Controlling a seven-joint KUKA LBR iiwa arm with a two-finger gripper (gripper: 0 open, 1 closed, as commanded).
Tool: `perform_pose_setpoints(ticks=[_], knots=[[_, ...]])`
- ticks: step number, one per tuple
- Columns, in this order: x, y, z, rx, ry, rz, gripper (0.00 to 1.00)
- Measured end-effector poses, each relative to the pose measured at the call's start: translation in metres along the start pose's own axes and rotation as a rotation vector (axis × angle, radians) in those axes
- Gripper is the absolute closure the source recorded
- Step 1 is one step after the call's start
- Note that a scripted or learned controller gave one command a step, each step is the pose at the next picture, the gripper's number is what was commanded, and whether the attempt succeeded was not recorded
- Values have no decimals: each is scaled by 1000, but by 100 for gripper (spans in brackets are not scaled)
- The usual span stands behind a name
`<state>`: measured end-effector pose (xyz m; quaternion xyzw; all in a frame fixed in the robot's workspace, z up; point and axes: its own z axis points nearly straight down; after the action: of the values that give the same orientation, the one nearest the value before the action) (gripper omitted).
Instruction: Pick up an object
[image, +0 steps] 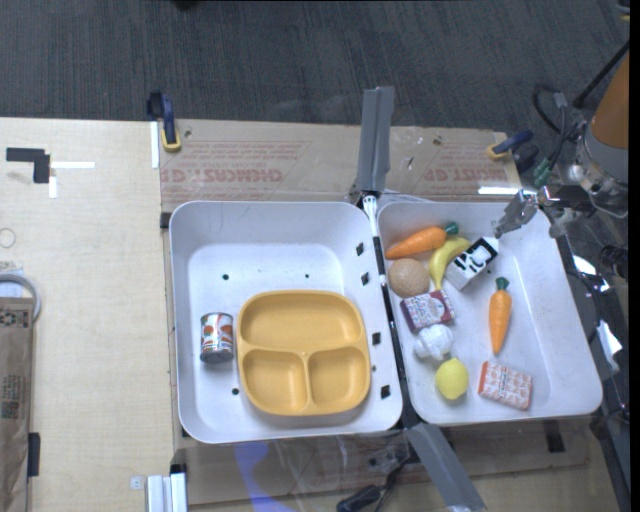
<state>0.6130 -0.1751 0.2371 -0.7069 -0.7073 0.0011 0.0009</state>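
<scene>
The right bin (570, 330) holds several items. Among them are a large carrot (415, 241), a banana (443, 260), a black-and-white box (471, 262), a brown round item (407, 276) and a red packet (427, 310). There are also a white lumpy item (433, 343), a lemon (452, 379), a small carrot (499, 312) and an orange packet (505, 385). My gripper (517, 214) hangs over the bin's far right corner, above and to the right of the black-and-white box. Nothing shows in its grasp.
The left bin (200, 260) holds a yellow divided plate (303, 352) and a small can (216, 337) standing to its left. A grey divider post (375, 140) rises between the bins at the back. Cables and arm parts crowd the right edge.
</scene>
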Motion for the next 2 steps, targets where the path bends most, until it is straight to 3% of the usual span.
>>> perform_pose_setpoints(ticks=[1, 2], knots=[[31, -49, 146, 0, 1, 215, 0], [30, -49, 137, 1, 1, 219, 100]])
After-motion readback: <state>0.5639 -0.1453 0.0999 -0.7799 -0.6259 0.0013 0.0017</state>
